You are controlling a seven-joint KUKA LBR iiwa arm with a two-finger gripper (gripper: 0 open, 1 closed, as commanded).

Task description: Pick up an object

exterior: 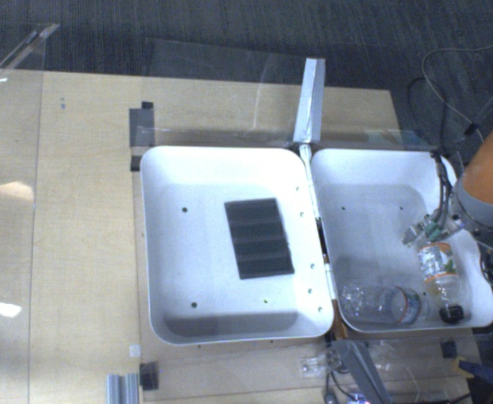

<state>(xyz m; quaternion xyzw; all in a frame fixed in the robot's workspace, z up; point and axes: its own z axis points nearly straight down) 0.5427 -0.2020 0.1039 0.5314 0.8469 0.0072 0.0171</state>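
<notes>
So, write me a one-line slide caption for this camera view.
Gripper over the right bin near a small bottle; dark ribbed pad in the left bin.

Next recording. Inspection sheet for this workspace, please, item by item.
Surface: pale wooden bench bearing the left white bin and the right white bin, side by side.
Job's things: dark ribbed rectangular pad mid left bin; clear plastic cup on its side, small clear bottle with orange label and small black object in right bin.
Clutter: nothing seen.
Gripper: gripper low over right bin's right side, beside the bottle; grasp unclear.
Cables: thin black cables on floor, upper right.
Surroundings: dark grey carpet; clear panel at left.
</notes>
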